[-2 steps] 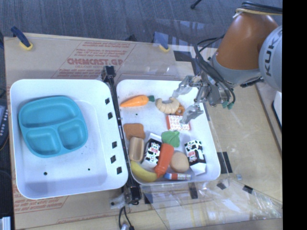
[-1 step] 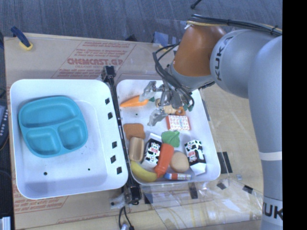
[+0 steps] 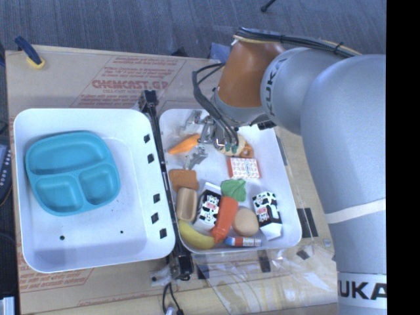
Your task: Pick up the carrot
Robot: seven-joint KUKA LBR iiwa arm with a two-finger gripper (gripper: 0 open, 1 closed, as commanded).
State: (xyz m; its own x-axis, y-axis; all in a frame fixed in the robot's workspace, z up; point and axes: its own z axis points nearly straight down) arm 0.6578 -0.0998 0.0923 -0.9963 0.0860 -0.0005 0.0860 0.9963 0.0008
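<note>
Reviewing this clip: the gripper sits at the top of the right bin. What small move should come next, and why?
Probably shift the gripper down-frame toward the carrot. The carrot, orange with a green top, lies lower in the right bin between the milk carton and the egg, while the gripper hovers nearer an orange wedge.

Two white bins (image 3: 39, 254) sit side by side; one blue divided tray (image 3: 71, 171) lies in the left one; the right one holds two carrots (image 3: 225, 216), two milk cartons (image 3: 209, 209), one banana (image 3: 195, 235), one egg (image 3: 246, 222), one bread roll (image 3: 186, 204), one marker (image 3: 243, 242) and one patterned card (image 3: 243, 168).
</note>
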